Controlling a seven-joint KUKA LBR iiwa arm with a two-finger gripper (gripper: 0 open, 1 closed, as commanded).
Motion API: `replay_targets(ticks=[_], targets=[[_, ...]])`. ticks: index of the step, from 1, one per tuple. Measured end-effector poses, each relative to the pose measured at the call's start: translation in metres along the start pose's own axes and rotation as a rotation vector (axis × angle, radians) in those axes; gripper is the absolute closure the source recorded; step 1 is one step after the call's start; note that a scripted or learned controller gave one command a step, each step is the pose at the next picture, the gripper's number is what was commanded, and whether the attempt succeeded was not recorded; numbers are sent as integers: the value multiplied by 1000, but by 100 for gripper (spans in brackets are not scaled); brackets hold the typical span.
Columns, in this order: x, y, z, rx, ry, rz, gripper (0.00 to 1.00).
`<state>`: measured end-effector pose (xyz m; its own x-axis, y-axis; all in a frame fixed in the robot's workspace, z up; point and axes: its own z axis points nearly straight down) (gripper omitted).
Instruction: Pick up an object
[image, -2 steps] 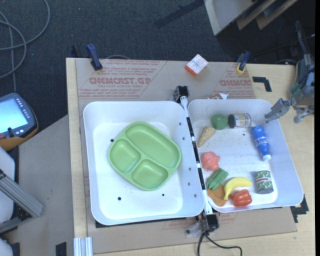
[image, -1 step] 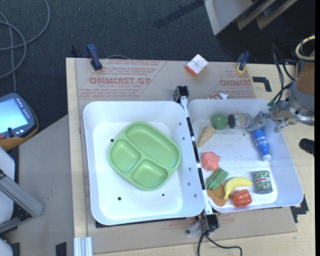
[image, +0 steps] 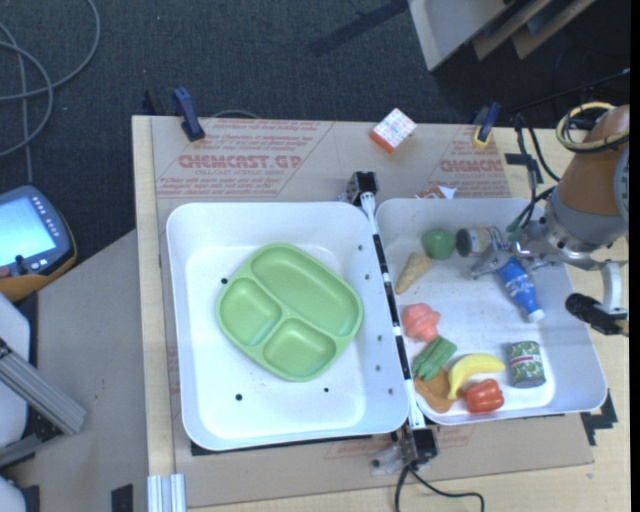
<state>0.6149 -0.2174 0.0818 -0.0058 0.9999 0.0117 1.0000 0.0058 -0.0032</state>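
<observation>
Right bin (image: 590, 375), front edge: tomato (image: 484, 396), banana (image: 472, 369), orange wedge (image: 436, 392), green pod (image: 433, 355) and small can (image: 525, 363). Farther back lie pink food (image: 421, 321), cone (image: 412, 271) and green ball (image: 437, 243). Gripper (image: 503, 258) sits over blue bottle (image: 519, 287); finger state undeterminable. Left bin (image: 200, 300) contains green divided tray (image: 290, 311).
</observation>
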Motion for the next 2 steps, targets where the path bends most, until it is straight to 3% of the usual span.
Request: replay_targets(ticks=[1, 2], targets=[[-4, 0, -14, -4, -10, 2, 100], [94, 19, -17, 18, -8, -4, 100]])
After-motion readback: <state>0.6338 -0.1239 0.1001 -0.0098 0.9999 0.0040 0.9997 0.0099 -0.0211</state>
